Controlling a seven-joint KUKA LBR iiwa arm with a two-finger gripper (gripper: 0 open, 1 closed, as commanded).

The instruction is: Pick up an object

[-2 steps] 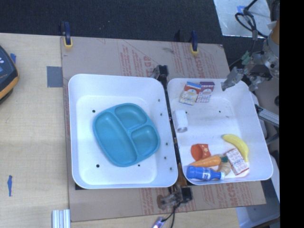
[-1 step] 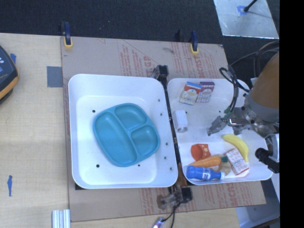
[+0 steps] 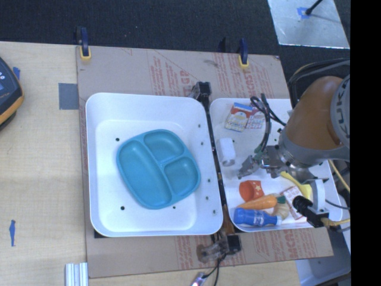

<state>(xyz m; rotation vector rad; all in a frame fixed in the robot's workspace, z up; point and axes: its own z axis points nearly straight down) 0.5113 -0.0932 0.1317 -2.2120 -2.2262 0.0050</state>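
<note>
Arm reaching into the right bin (image 3: 221, 109) among small items.
The hand (image 3: 250, 167) hangs low over the bin's middle, just above a red cup (image 3: 251, 190); I cannot tell how it is set. A blue divided plate (image 3: 158, 168) lies in the left bin (image 3: 101, 109).

Bench (image 3: 41, 177) bears cardboard sheet (image 3: 172, 70) — two bins (image 3: 95, 159).

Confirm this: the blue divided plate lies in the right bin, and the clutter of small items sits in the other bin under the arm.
Not quite. The camera view shows the blue divided plate in the left bin; the small items sit in the right bin under the arm.
</note>
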